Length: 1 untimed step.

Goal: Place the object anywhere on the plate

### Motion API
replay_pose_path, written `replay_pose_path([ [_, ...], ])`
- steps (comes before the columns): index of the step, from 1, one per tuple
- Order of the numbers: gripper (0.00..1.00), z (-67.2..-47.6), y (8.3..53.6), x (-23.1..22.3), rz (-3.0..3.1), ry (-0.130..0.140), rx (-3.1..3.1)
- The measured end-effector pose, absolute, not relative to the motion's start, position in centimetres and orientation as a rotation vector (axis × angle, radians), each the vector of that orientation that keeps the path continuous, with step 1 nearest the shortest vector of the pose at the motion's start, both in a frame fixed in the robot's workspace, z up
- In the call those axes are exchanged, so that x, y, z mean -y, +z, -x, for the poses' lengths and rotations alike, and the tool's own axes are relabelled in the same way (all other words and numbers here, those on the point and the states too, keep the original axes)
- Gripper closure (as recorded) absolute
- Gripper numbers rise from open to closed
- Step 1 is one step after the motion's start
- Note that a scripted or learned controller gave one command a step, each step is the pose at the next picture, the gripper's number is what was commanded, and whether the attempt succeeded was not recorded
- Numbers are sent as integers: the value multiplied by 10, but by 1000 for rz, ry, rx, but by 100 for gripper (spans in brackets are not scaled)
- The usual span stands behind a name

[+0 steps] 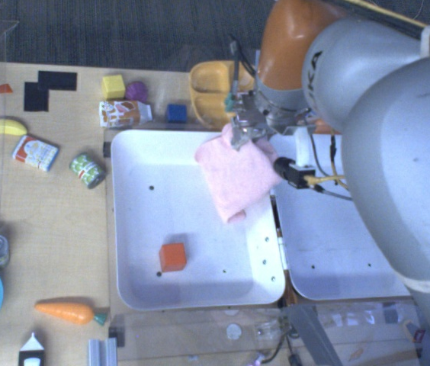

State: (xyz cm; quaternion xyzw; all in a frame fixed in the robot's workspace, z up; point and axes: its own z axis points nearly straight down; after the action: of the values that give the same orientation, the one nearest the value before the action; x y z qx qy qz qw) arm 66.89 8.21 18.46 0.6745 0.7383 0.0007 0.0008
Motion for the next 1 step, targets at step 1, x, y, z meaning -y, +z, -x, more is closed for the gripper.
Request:
replay_pose_path([
  [1,100,-613,247,-173,-2267,11,-2171],
])
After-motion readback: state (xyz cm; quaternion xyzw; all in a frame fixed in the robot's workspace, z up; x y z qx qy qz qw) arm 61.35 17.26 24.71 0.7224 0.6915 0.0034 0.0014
